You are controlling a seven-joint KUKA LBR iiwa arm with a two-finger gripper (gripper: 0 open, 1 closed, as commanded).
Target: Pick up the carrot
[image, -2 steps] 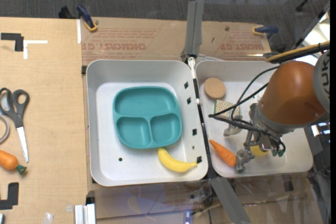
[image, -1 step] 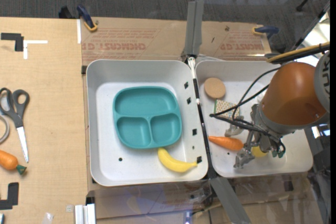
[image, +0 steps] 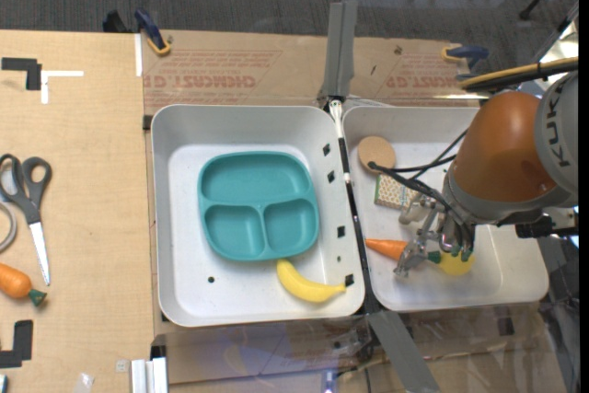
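While the grey arm with its orange band (image: 504, 159) reaches in from the right edge of the frame, its two-finger gripper (image: 425, 246) hangs low over the right white plastic bin (image: 515, 285), in the lower right part of the picture. Whether those fingers are spread or pressed together I cannot tell from this angle; the metal parts blur into one another. Just left of the gripper, lying on the floor of that same bin near its left wall, is the small orange carrot (image: 386, 247), its thicker end pointing toward the fingers; it looks close to touching them, though I cannot say it sits between them. A small yellow object (image: 454, 265) rests right beside the gripper on its lower right. Higher in that bin lie a round tan disc (image: 375, 151) and a small patterned square card (image: 392, 191). The left white bin (image: 175, 198), in the middle of the frame, holds a teal three-compartment plate (image: 258, 204) and a yellow banana (image: 309, 283) below it. Over on the wooden bench at the far left lie a pair of grey-handled scissors (image: 28, 202) and a second orange carrot-like toy (image: 17, 283), well apart from both bins.
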